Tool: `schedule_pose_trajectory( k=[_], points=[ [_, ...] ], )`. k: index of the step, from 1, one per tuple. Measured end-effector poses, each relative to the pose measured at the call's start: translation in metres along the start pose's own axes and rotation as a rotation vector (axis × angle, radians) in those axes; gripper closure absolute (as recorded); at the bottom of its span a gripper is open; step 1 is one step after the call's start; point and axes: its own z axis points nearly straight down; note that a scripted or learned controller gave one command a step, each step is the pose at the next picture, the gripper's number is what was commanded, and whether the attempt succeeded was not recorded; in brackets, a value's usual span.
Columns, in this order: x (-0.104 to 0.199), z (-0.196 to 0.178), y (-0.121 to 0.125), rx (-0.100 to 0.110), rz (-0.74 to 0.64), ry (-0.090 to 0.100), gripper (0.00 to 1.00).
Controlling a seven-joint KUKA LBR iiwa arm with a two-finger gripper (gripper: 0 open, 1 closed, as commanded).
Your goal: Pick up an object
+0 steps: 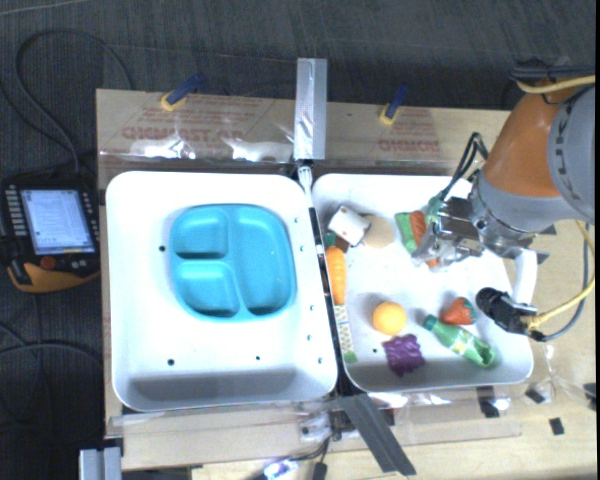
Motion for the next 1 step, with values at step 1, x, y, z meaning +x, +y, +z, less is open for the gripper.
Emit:
schedule_pose_trajectory(
  k=[1],
  points=[
    [0.0658, -0.0073, -0.0346, 0.002, 0.082, 0.001, 1.00]
  ],
)
